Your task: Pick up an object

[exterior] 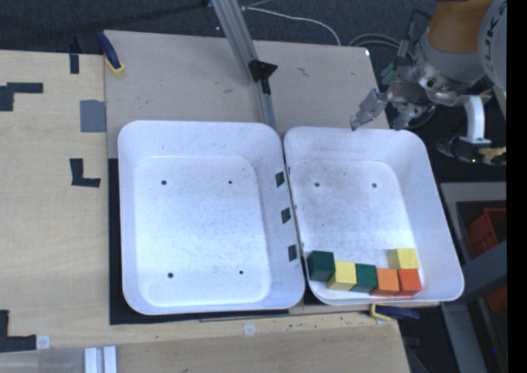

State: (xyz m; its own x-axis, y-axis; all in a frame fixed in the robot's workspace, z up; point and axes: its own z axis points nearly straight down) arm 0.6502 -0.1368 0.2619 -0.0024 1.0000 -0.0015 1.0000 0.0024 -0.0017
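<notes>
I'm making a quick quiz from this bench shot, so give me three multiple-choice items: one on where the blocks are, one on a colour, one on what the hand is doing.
1. Where are the blocks?
A. Left bin, middle
B. Right bin, near edge
C. On the bench, outside both bins

2. What colour is the leftmost block?
A. Green
B. Blue
C. White

3. What about the hand?
A. Holds a block
B. Presses on the blocks
C. Hangs above the right bin's far rim, holding nothing

Answers: 1 B, they cluster along the near wall of the right bin. 2 A, the green block ends the row on the left. 3 C, the hand is far from the blocks, with no block in it.
</notes>
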